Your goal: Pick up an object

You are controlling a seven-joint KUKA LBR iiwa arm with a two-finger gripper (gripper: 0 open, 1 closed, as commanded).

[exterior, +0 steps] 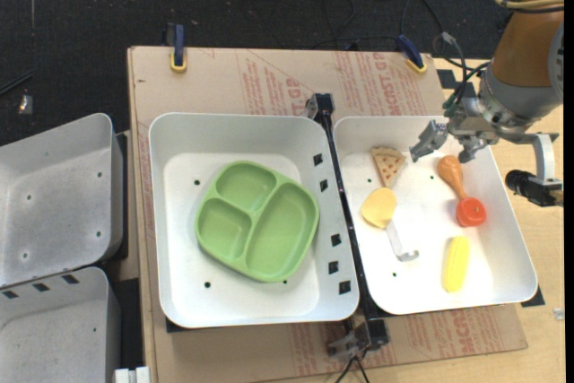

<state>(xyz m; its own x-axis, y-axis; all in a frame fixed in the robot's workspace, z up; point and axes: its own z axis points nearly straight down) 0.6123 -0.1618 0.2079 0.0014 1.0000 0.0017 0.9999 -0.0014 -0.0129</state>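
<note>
From above, the right bin (520, 278) has bare floor in its middle, with a spoon (387, 218) left and a corn cob (456, 264) toward its near rim. The claw (448, 139) hangs over its far right edge, fingers apart, holding nothing. A carrot (458, 186) lies just below it; a pizza slice (387, 164) to its left.

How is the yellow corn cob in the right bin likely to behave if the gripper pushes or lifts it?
The yellow corn cob looks rounded and elongated, so a sideways push would probably roll it. Its smooth, plastic-looking surface suggests it is light and stiff, and may slip between fingers. It lies apart from neighbours on the right bin floor, leaving room to approach.
</note>
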